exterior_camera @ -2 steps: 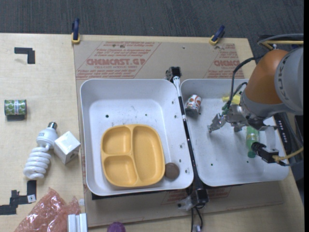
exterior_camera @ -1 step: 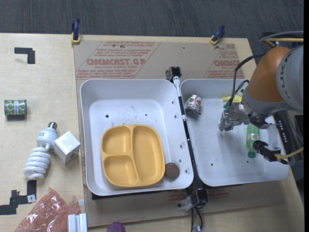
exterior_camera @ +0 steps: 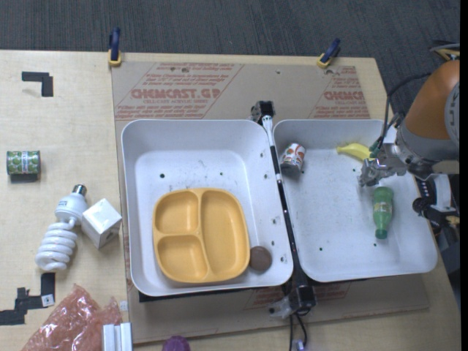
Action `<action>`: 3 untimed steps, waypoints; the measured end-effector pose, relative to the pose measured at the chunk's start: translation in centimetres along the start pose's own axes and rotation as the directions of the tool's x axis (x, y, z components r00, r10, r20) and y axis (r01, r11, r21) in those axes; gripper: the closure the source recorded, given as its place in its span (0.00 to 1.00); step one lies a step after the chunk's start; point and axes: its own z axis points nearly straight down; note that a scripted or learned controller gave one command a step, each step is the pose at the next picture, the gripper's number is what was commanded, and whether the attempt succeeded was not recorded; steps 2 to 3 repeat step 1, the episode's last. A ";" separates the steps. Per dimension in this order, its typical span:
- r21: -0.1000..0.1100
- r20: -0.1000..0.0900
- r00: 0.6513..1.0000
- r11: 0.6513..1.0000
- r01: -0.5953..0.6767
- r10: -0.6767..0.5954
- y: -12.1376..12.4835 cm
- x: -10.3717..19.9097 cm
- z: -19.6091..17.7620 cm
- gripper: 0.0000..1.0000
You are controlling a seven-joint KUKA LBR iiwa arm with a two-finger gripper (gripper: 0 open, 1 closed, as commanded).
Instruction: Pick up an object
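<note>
In the right bin (exterior_camera: 344,265) lie a green bottle (exterior_camera: 381,210), a yellow banana (exterior_camera: 354,151) and a small orange-and-white can (exterior_camera: 292,157). My gripper (exterior_camera: 373,172) hangs low over the right side of this bin. It is just above the bottle's upper end and just below and right of the banana. Nothing shows as held in it. The grey arm with its orange band (exterior_camera: 431,108) comes in from the right edge and hides the bin's far right corner.
The left bin (exterior_camera: 139,196) holds a yellow divided plate (exterior_camera: 200,234) and a small brown ball (exterior_camera: 259,257). Outside the bins on the left lie a spiral light bulb (exterior_camera: 60,229), a white cube (exterior_camera: 102,222), a green can (exterior_camera: 23,163) and a red mesh bag (exterior_camera: 69,324).
</note>
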 end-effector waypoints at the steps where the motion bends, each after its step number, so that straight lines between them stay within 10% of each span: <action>1: 0.000 0.000 1.000 1.000 0.001 -0.001 0.0 0.0 0.0 0.00; 3: 0.000 0.000 1.000 1.000 0.001 -0.001 0.0 0.0 0.0 0.00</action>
